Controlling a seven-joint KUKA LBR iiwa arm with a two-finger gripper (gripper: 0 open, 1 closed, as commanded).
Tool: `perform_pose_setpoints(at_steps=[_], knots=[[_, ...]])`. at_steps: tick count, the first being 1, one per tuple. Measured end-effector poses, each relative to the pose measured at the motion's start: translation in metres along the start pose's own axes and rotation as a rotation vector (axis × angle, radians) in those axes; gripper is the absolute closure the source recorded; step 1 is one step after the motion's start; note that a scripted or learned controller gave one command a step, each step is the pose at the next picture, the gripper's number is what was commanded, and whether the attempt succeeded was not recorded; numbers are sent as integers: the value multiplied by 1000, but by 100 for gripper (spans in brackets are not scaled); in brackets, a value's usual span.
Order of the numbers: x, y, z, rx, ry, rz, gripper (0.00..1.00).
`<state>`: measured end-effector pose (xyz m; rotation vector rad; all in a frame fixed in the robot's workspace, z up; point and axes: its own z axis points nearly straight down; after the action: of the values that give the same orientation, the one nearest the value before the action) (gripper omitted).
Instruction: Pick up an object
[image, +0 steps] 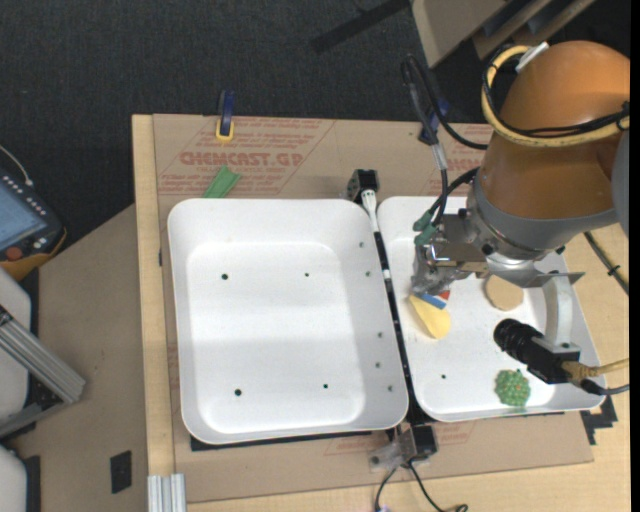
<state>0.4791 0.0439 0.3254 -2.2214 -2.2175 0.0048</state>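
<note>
My gripper (434, 278) hangs low over the left part of the right bin (470, 400). Directly below its tip lies a pale yellow wedge (433, 320), and a small red and blue piece (432, 297) sits at the wedge's upper edge, right under the tip. I cannot tell whether the gripper touches either one. A tan round object (502, 294) rests to the right, partly hidden behind the wrist. A green bumpy object (512, 387) lies near the front right corner of the same bin.
The left bin (200, 300) stands beside the right one, divided from it by a dark rim (385, 280). The large orange and grey arm (555, 130) covers the back of the right bin. A green strip (221, 182) lies on the cardboard behind the left bin.
</note>
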Motion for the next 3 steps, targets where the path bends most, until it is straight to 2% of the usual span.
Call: perform_pose_setpoints(at_steps=[1, 2, 3], knots=[[52, 0, -71, -13, 3, -8, 100], [29, 0, -6, 2, -1, 1, 100], [76, 0, -84, -14, 4, -8, 100]])
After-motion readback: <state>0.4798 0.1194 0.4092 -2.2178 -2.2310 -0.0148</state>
